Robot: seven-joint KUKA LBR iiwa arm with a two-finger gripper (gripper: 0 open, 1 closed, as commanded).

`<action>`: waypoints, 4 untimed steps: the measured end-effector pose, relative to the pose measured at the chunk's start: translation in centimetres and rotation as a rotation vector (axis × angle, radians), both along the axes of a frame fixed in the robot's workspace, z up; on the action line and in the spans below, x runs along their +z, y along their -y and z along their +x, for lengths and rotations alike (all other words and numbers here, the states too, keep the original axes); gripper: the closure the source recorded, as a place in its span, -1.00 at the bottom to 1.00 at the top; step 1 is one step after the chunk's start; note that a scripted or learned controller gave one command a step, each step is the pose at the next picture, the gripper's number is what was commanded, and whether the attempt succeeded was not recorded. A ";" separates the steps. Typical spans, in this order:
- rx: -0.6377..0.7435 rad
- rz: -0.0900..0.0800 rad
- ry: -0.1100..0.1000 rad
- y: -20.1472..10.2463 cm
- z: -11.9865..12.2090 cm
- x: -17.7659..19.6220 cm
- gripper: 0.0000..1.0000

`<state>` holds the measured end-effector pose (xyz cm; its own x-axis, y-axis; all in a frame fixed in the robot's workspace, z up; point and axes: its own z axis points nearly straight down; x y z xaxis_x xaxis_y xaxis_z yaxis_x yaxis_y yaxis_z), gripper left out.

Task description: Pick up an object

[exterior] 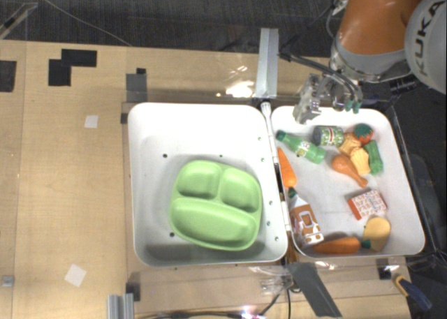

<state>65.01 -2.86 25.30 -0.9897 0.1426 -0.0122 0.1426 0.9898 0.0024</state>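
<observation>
- Silver gripper [316,101] hangs over the right bin's [405,192] far-left corner; I cannot tell its state.
- Green bottle [302,147] and other toys lie unpicked; the grasp remains.
</observation>
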 end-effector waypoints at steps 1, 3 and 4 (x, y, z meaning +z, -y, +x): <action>-0.043 0.001 -0.001 -0.3 1.6 -0.8 1.00; -0.037 0.002 0.022 -0.5 2.0 2.0 1.00; -0.035 0.002 0.034 -0.5 2.2 3.4 1.00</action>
